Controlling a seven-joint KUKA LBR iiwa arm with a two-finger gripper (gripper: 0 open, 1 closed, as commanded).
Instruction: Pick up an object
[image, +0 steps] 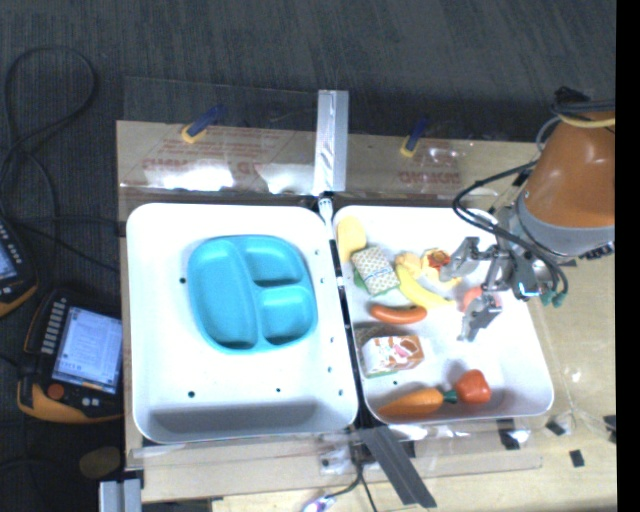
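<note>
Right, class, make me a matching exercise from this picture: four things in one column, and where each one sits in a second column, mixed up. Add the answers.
Things
1. blue divided tray
2. carrot
3. hot dog
4. tool

Places
A. near front edge of the right bin
B. middle of the left bin
C. above the right bin, at its right side
D. centre of the right bin, below the banana

Pairs: 1-B, 2-A, 3-D, 4-C
</note>
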